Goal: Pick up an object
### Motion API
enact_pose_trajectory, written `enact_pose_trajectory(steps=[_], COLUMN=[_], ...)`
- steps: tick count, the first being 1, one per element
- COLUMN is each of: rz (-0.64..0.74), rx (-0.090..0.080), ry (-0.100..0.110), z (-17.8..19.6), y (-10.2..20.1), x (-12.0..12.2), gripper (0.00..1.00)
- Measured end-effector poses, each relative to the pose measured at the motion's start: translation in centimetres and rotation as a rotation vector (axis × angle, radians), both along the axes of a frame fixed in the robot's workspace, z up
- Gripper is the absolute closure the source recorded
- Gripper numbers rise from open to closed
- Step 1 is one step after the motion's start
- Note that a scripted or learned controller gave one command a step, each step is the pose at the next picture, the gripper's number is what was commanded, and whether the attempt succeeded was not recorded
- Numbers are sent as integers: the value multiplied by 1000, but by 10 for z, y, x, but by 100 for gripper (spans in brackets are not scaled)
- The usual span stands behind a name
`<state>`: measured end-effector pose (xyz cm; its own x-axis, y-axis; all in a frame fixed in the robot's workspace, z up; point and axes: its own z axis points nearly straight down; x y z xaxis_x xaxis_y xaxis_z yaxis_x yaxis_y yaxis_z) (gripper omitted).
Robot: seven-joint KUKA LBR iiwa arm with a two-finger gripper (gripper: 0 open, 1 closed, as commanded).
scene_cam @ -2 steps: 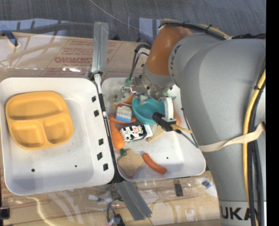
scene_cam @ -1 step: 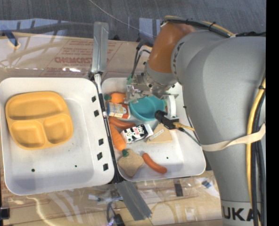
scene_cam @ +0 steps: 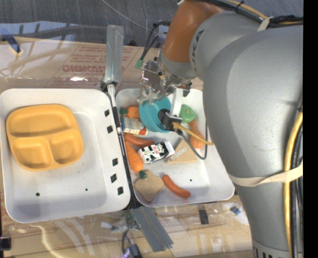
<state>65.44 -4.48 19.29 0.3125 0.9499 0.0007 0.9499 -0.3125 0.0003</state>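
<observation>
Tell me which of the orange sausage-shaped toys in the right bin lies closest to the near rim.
The sausage beside the slice of bread. It lies alone on bare bin floor near the rim, while the other long orange pieces sit farther up, among the clutter below the claw.

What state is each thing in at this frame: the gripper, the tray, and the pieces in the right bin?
gripper: low over the right bin's far end, fingers hidden
yellow tray: flat in the left bin, compartments up
teal cup: on its side below the gripper
sausage: lying flat near the bin's front
carrot: lying along the bin's left wall
bread slice: flat at the front edge
right bin: holding the clutter
</observation>
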Motion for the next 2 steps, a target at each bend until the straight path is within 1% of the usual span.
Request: enact_pose_trajectory(steps=[1, 2], rz=[181, 326], rx=[-1, 0], ry=[3, 5], z=[-1, 52], y=[92, 43], x=[2, -35], gripper=[100, 100])
